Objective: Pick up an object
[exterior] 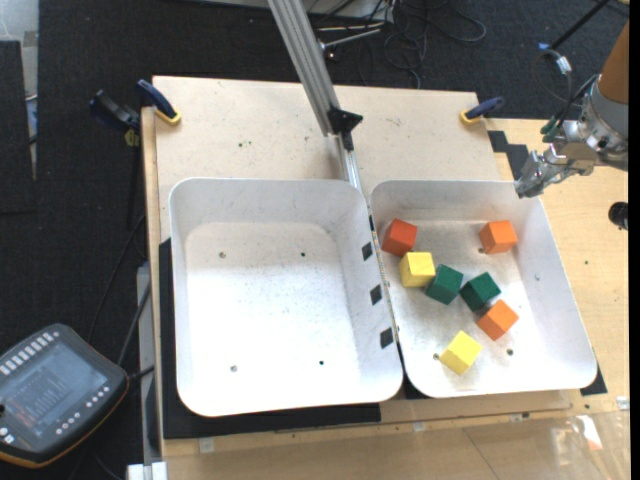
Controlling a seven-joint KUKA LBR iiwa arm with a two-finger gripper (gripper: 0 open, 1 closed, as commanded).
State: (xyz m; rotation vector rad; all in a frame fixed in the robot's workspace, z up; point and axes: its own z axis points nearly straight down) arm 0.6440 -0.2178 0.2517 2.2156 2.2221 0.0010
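The right bin (pixel 560 298) holds several small wooden blocks. Orange ones lie at the upper left (pixel 400 235), the upper right (pixel 497 235) and lower right (pixel 497 318). Two yellow blocks (pixel 417 268) (pixel 460 351) and two green blocks (pixel 444 284) (pixel 481 290) lie among them. My gripper (pixel 528 183) hangs above the bin's upper right corner, up and to the right of the nearest orange block, with nothing seen between its fingers. Its fingers are too small and dark to read.
The left bin (pixel 200 218) sits beside the right one on the pale bench. A slanted metal rail (pixel 305 48) runs down to the gap between the bins. Clamps (pixel 158 103) (pixel 481 110) grip the bench's far corners. A pendant (pixel 50 393) lies at lower left.
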